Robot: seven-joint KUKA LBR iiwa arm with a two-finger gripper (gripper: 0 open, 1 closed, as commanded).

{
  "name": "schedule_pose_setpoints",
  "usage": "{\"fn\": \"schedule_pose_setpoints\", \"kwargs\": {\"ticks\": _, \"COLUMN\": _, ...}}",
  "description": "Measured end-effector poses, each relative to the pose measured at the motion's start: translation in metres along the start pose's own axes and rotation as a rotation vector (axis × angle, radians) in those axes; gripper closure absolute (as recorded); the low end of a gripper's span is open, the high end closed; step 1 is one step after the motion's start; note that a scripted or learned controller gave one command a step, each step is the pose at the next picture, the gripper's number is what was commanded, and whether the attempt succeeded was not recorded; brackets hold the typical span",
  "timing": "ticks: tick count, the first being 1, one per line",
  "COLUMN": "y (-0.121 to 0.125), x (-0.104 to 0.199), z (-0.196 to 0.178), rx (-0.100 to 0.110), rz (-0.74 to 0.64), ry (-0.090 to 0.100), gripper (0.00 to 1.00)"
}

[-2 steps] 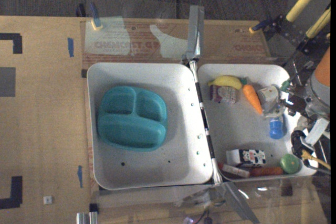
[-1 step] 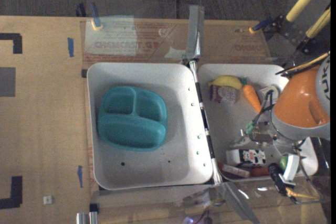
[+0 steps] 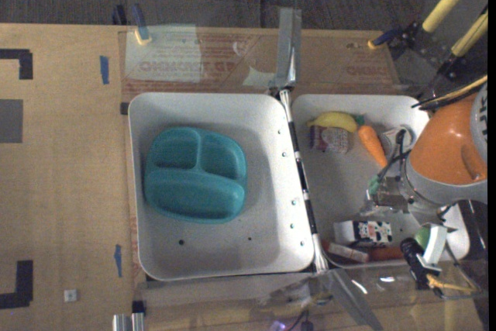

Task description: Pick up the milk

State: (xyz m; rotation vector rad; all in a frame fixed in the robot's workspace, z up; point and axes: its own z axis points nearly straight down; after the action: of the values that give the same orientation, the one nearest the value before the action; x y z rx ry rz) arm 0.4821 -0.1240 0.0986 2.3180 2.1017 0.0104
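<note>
Hovering just above the boxy printed milk carton (image 3: pixel 364 231), the tool's (image 3: pixel 385 198) grip state unclear.

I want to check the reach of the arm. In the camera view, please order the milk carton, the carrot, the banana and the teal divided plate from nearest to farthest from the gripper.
From the gripper:
1. Milk carton, just below it in the right bin.
2. Carrot, above it in the same bin.
3. Banana, at that bin's top left.
4. Teal divided plate, in the left bin.
</note>
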Motion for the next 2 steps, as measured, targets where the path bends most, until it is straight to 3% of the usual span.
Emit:
{"fn": "schedule_pose_setpoints", "kwargs": {"ticks": 1, "y": 0.0092, "x": -0.013, "z": -0.0806, "rx": 0.012, "rz": -0.151, "ry": 0.004, "gripper": 1.0}}
{"fn": "schedule_pose_setpoints", "kwargs": {"ticks": 2, "y": 0.0092, "x": -0.0129, "z": -0.0805, "rx": 0.012, "rz": -0.151, "ry": 0.004, "gripper": 0.0}}
